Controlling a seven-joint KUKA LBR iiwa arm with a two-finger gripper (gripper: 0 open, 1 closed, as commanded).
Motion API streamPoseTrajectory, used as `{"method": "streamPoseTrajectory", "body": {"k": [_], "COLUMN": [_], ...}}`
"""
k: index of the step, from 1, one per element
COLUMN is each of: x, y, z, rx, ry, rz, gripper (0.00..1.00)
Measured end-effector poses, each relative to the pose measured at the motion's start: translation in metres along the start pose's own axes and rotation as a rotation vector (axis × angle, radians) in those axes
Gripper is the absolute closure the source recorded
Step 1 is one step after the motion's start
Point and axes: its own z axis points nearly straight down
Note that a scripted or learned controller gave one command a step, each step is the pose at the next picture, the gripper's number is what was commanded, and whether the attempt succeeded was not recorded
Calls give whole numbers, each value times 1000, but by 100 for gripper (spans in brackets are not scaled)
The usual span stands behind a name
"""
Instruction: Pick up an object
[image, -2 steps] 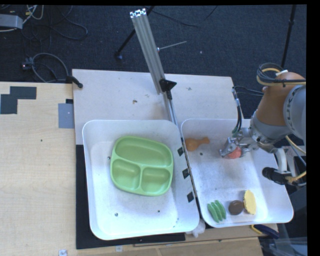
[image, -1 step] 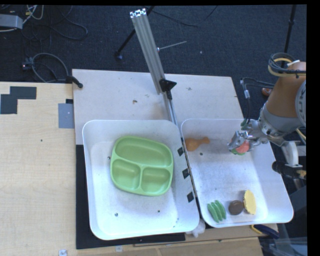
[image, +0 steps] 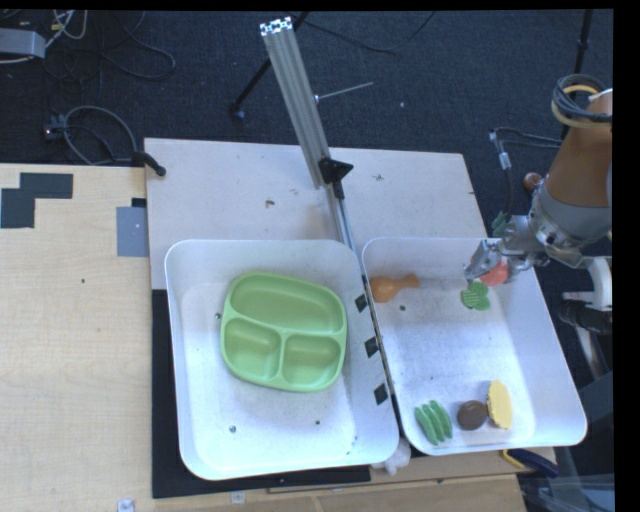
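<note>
Green 3-compartment plate (image: 284, 332) lies flat in left bin (image: 190, 300). Slanted aluminium rail (image: 302, 100) crosses bench (image: 60, 300); cables on dark floor.

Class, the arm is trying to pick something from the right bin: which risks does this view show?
1. The end effector sits near the right bin's far wall, so it might bump it.
2. The small green piece below could slip or get nudged away, since a firm grasp isn't evident.

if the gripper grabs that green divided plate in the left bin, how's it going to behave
The green divided plastic plate looks rigid and probably light, so it should lift without flopping. It lies flat in the left white bin with low rounded rims, so the fingers may slip off. Pushed, it would likely slide, not tip.
</note>
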Motion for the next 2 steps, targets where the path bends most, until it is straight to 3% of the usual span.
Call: {"method": "streamPoseTrajectory", "body": {"k": [1, 2], "x": [-1, 50], "y": [1, -11], "z": [-32, -24], "rx": [2, 8], "ry": [0, 4], "rz": [0, -2], "gripper": [100, 100]}}
